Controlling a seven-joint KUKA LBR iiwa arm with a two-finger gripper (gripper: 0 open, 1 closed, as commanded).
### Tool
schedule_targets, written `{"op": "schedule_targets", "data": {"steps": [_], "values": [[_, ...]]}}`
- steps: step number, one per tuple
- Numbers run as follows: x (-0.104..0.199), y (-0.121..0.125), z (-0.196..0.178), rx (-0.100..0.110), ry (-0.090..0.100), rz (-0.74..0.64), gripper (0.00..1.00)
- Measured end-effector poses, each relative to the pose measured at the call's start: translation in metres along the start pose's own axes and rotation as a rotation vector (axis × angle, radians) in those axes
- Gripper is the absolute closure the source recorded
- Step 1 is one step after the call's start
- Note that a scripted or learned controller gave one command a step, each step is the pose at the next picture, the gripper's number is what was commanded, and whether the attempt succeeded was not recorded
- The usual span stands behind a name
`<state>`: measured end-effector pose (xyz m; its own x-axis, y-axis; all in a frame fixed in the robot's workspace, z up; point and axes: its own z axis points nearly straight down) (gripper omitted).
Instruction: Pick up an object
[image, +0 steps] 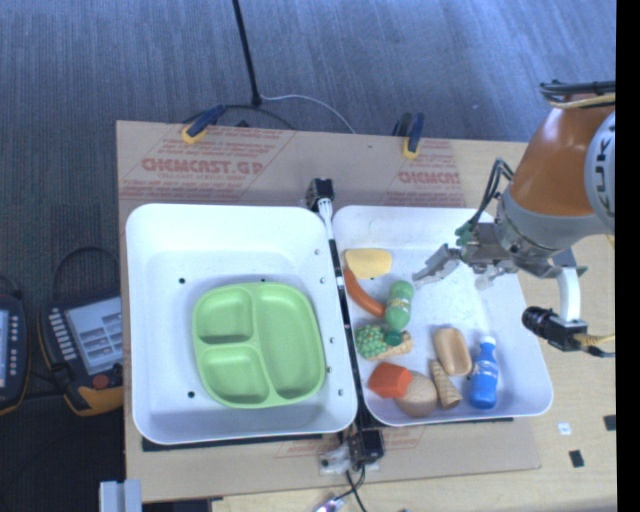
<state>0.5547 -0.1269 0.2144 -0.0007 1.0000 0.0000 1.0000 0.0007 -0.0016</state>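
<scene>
You've got a cardboard-topped desk (200, 160) on grey carpet (100, 60). The hand (462, 262), fingers apart and empty, hovers right of centre over the right bin (540, 395); the toy food (400, 340) lies lower right.

The claw (462, 265) hangs over the right bin (520, 400). The toy pile (420, 345) lies below-left of it. The divided plate (258, 343) sits far left, in the left bin (160, 240).
</scene>
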Motion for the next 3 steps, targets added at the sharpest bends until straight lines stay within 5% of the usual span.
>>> {"op": "schedule_targets", "data": {"steps": [1, 2, 3], "values": [[0.012, -0.004, 0.12, 0.0, 0.0, 0.132, 0.0], [0.03, 0.027, 0.126, -0.008, -0.005, 0.114, 0.0], [0.029, 0.028, 0.115, -0.013, -0.008, 0.115, 1.0]]}}
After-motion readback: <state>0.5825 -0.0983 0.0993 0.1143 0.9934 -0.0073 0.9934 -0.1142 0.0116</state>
